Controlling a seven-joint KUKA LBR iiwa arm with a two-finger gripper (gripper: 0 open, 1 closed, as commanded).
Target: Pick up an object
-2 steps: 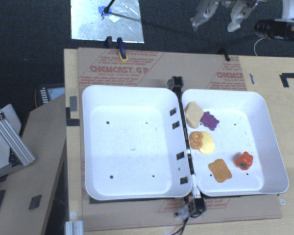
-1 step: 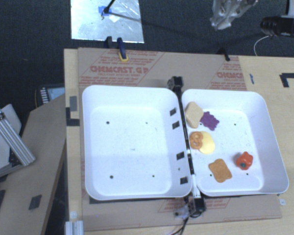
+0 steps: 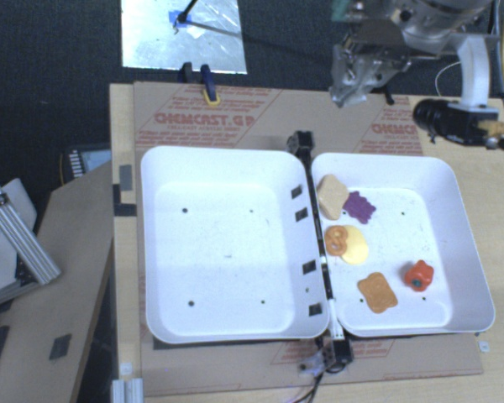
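Observation:
My gripper (image 3: 350,93) hangs high above the back edge of the right bin (image 3: 454,183), with nothing visible between its fingers. In the right bin lie a tan bread piece (image 3: 332,196), a purple grape bunch (image 3: 359,207), an orange pretzel (image 3: 337,241) overlapping a yellow round piece (image 3: 354,248), a brown toast slice (image 3: 376,292) and a red pepper (image 3: 418,275). All of them sit well below and in front of the gripper.
The left bin (image 3: 227,242) stands beside the right one, parted by a black-clipped divider (image 3: 312,225). A shiny metal sheet (image 3: 183,22) lies at the back left. Cardboard (image 3: 235,116) lines the bench under the bins.

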